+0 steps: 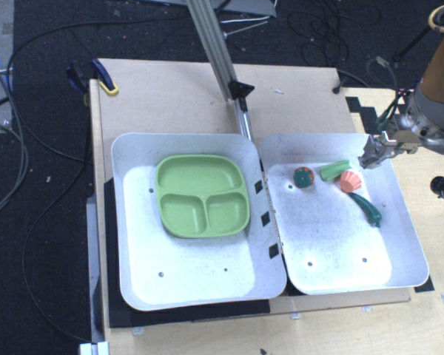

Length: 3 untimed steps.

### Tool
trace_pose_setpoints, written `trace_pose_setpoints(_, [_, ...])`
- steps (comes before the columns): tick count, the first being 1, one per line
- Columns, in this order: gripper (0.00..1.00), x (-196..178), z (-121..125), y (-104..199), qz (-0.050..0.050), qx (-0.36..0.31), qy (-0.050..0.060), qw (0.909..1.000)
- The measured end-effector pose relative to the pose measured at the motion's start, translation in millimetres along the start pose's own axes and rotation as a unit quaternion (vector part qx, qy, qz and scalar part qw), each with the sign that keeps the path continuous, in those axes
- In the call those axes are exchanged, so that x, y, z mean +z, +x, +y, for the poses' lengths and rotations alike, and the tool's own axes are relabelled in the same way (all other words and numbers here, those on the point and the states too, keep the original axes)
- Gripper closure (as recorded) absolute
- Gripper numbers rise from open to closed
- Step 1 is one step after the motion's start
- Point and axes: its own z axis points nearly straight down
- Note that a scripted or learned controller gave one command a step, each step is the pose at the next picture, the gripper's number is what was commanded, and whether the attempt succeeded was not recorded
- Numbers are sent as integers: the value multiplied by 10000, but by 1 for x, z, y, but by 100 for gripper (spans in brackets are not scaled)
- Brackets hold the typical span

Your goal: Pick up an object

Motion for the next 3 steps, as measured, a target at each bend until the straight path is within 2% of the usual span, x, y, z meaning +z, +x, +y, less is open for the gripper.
trace_pose_setpoints(1, [100, 13, -10, 53, 19, -17, 48, 10000])
trace_pose_setpoints(3, [100, 3, -23, 159, 24, -25, 44, 10000])
